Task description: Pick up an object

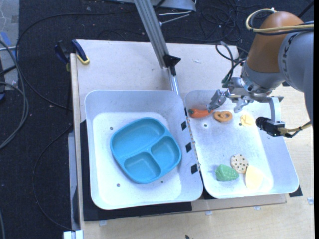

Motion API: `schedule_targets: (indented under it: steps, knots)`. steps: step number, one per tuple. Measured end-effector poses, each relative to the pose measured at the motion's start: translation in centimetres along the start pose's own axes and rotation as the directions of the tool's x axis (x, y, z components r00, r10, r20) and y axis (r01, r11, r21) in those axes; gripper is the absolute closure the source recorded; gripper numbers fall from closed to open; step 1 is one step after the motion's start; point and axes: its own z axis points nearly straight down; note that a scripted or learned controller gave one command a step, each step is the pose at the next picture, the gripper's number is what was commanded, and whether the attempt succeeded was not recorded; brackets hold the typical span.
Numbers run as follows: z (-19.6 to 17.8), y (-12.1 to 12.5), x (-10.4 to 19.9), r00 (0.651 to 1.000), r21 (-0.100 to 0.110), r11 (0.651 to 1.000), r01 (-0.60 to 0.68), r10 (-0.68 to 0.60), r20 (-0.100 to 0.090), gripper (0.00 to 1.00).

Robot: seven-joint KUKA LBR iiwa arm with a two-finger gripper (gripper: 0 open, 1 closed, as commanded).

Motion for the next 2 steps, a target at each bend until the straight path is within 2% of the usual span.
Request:
schedule_targets:
  steps: [1,2]
  knots:
    - [5.2,0.9,0.2,1.0,0.001,1.0,0.003,-0.003,0.0,0.0]
    - [3.8,1.1,0.2,1.0,-0.006,1.0,0.002,-0.002,0.001,1.0]
